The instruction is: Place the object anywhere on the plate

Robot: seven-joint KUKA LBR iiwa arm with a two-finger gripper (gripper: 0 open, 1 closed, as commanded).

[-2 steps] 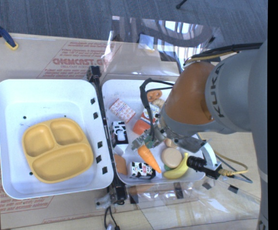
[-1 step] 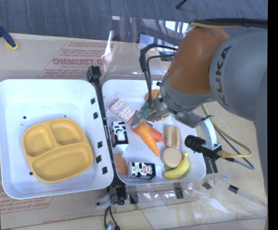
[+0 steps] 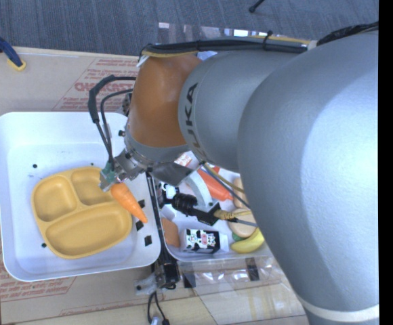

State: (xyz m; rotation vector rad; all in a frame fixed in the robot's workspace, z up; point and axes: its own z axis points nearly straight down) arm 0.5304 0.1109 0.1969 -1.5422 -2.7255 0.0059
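Observation:
A yellow plate (image 3: pixel 81 225) with three compartments lies in the left white bin (image 3: pixel 13 147). An orange toy carrot (image 3: pixel 130 203) with a green top slants over the plate's right rim, tip pointing down and right. My gripper (image 3: pixel 113 176) sits at the carrot's green end, just over the plate's upper right compartment, shut on the leafy top. The grey wrist and orange band above hide most of the gripper body.
The right bin (image 3: pixel 183 254) holds a banana (image 3: pixel 248 242), a black-and-white carton (image 3: pixel 202 239), an orange item (image 3: pixel 171 234) and other toys, partly hidden by the arm. A blue clamp (image 3: pixel 10 53) lies at the bench's top left. Black cables (image 3: pixel 100 114) loop beside the wrist.

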